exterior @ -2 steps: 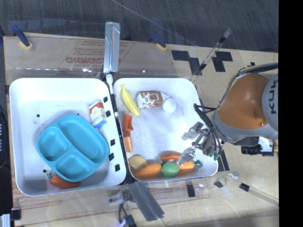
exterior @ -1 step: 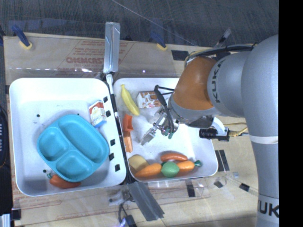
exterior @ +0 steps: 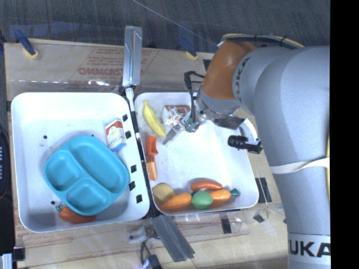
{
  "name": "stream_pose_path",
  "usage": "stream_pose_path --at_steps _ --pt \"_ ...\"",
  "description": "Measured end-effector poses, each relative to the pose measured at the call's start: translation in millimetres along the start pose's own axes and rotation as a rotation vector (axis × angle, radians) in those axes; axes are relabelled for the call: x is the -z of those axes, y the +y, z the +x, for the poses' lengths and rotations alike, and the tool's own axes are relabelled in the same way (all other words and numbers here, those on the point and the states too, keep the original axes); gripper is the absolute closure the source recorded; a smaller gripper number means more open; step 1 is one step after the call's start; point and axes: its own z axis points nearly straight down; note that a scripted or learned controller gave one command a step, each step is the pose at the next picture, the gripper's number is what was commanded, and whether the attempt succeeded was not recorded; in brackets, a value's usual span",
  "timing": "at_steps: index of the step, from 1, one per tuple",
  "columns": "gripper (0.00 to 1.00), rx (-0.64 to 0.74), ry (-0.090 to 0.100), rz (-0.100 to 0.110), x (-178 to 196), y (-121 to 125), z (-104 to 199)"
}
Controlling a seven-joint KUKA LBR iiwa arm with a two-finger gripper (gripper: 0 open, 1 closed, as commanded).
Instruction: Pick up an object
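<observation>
My gripper (exterior: 175, 132) hangs low over the back of the right bin (exterior: 196, 160), just right of a yellow banana (exterior: 152, 119) and in front of a printed snack packet (exterior: 175, 114). I see nothing held in it. An orange stick (exterior: 151, 147) lies by the bin's left wall, with a second piece (exterior: 152, 169) below it. Along the front wall sit a potato (exterior: 163, 191), a carrot (exterior: 176, 202), a green round fruit (exterior: 202, 199), a red sausage (exterior: 206, 184) and another carrot (exterior: 222, 195).
The left bin (exterior: 33, 122) holds a blue divided tray (exterior: 85, 174), a small red-and-white carton (exterior: 115, 134) by the divider, and an orange item (exterior: 73, 216) partly under the tray. The arm's grey body covers the right bin's right side.
</observation>
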Motion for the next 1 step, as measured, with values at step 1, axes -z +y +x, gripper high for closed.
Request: stream_pose_path --at_steps 1 --pt "0.0 0.316 -0.037 -0.025 122.9 -70.2 40.1"
